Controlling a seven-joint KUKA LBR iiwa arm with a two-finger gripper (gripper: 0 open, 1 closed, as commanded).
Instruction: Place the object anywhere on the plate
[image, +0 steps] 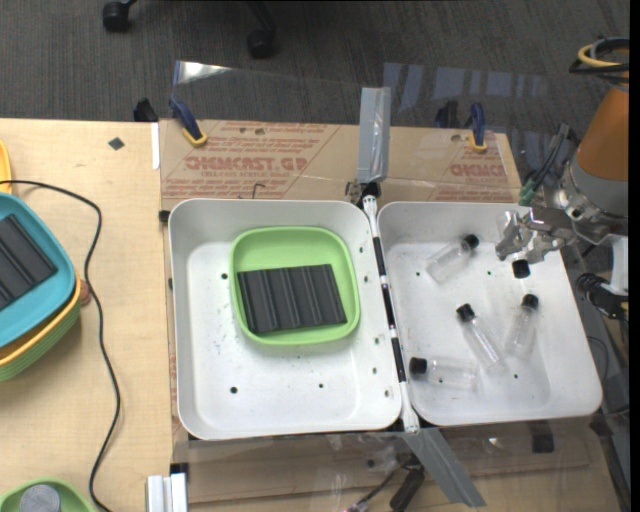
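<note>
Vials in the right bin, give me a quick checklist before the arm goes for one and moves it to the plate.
1. Plate in left bin: ok.
2. Dark ridged insert takes up most of the plate; room for a vial: cannot tell.
3. Vials lie apart in right bin: ok.
4. Gripper above right bin's far edge: ok.
5. Fingers open: cannot tell.
6. Vial held: not ok, none seen.
</note>
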